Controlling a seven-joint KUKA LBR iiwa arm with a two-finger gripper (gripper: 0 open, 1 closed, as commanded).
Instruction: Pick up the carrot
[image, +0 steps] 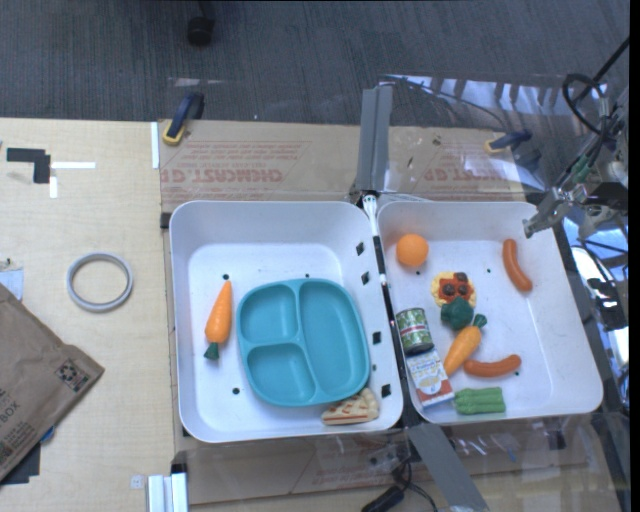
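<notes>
Orange carrot (218, 317) with green stem, upright in left bin (190, 250)

In the left bin (190, 330), the carrot (218, 316) lies on open floor between the bin's left wall and the teal tray (303, 342), with room above and on its far side. A second carrot (462, 347) in the right bin (570, 340) is hemmed in by broccoli (457, 314), a can (412, 330) and a sausage (491, 366).
</notes>
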